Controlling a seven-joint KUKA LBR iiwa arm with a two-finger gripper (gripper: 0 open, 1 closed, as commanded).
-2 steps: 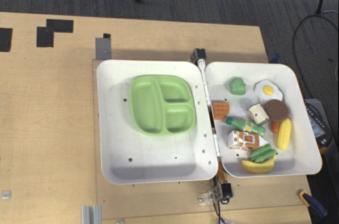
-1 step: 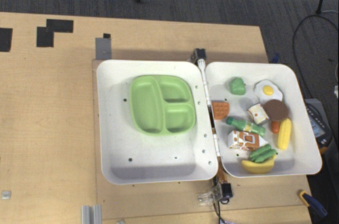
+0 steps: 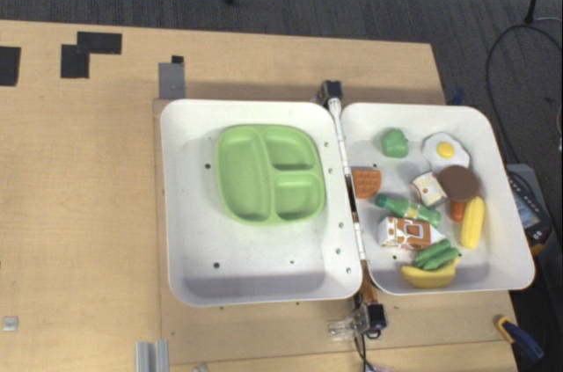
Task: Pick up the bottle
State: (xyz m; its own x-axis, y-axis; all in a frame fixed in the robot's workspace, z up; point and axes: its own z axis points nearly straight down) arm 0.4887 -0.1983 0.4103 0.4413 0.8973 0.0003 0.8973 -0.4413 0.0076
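On the left side of the frame, the wooden bench (image 3: 79,212) carries black tape marks near its upper left corner. The left bin (image 3: 189,273) holds a green divided plate (image 3: 268,174), lying flat near its centre. Right of the divider, the right bin (image 3: 497,186) is crowded with toy food. An orange waffle-like piece (image 3: 365,182) sits by the divider, with a green pepper-like piece (image 3: 394,142) above it. The bottle (image 3: 407,207), green with a lighter end, lies on its side mid-bin, hemmed in by a printed carton (image 3: 405,232) just below and a small white block (image 3: 427,186) just above. Further right lie a fried egg (image 3: 445,150), a brown disc (image 3: 458,182), a corn cob (image 3: 472,222), and, at the bottom, green beans (image 3: 436,255) over a banana (image 3: 428,275).
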